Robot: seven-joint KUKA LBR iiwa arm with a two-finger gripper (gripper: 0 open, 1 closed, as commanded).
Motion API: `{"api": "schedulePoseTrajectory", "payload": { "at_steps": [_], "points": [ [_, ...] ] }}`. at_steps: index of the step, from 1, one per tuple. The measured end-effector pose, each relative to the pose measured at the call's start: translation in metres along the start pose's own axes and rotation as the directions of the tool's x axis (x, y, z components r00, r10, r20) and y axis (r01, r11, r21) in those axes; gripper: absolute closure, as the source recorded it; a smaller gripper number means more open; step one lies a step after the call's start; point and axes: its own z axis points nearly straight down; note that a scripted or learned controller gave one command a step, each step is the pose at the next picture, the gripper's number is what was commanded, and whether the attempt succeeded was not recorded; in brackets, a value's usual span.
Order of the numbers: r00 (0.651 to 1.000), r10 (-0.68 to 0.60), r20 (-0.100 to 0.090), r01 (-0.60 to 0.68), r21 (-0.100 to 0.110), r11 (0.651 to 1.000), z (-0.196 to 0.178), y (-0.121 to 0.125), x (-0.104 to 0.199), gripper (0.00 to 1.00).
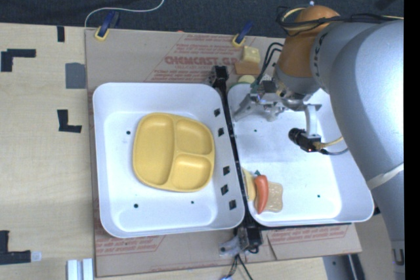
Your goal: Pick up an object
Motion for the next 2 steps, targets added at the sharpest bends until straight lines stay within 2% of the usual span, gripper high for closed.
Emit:
{"api": "schedulePoseTrajectory", "payload": {
  "at_steps": [1,2],
  "points": [
    [1.0,0.0,0.0,0.0,0.0,1.0,0.0,-0.019,-0.002,0.0],
    [1.0,-0.002,-0.001,0.002,-0.002,1.0,0.0,0.01,-0.012,0.0]
  ]
}}
